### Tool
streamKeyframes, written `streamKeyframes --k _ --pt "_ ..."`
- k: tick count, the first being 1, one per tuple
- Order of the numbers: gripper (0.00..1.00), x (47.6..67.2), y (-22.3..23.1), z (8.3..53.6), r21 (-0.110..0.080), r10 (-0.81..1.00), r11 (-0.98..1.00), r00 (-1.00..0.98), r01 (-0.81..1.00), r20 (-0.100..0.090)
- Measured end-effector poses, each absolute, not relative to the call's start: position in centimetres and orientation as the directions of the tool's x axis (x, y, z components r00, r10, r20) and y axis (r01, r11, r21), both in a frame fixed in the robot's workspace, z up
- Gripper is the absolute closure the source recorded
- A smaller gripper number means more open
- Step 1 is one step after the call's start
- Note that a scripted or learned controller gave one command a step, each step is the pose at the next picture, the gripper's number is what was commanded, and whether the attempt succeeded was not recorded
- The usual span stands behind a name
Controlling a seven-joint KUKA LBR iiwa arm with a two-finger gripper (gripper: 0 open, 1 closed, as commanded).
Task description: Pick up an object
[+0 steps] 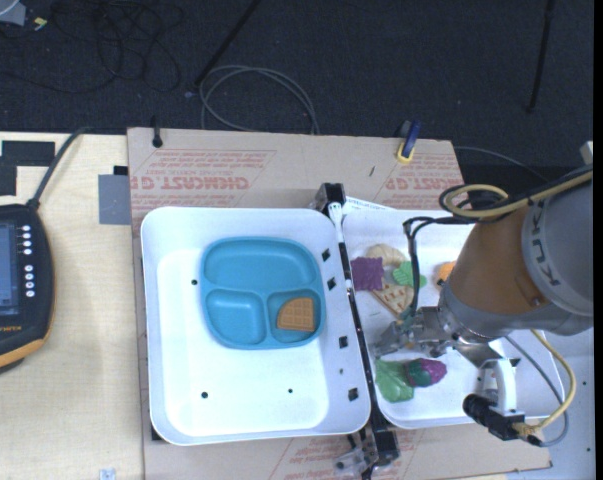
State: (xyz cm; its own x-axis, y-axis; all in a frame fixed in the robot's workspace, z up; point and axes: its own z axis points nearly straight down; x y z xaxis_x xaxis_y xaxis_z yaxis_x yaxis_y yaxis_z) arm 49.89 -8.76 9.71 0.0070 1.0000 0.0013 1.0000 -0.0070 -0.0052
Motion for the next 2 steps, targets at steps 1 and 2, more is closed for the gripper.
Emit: streamKeyframes --k 1,2 --pt "0.00 47.5 -9.3 8.8 -0.002 1.000 -0.001 0.001 1.000 0.002" --pt "0.00 52.7 -10.9 8.8 0.001 1.000 0.001 -0.001 1.000 -0.001"
